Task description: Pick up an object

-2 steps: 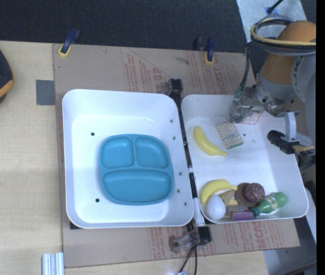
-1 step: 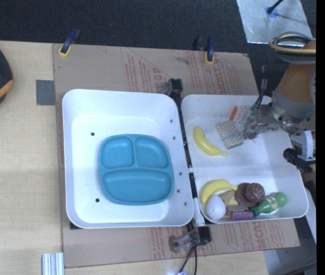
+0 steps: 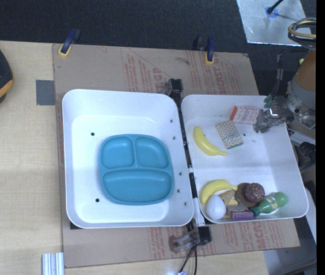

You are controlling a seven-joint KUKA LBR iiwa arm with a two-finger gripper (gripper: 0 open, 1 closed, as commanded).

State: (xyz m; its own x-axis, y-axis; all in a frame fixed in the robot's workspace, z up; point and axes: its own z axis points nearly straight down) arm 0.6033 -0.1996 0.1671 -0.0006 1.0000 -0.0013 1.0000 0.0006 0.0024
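Two bananas [image 3: 208, 141] lie in your right bin [image 3: 300, 171]. Your end effector [image 3: 264, 123] hangs beside the small packet [image 3: 244, 114], likely lining up a pick. Whether it is spread, you cannot tell.

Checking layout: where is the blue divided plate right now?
The blue divided plate lies flat in the left white bin, roughly centred.

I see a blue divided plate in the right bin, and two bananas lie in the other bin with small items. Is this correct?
Not quite. The camera view shows the blue divided plate in the left bin, not the right. The two bananas and the small items are in the right bin.
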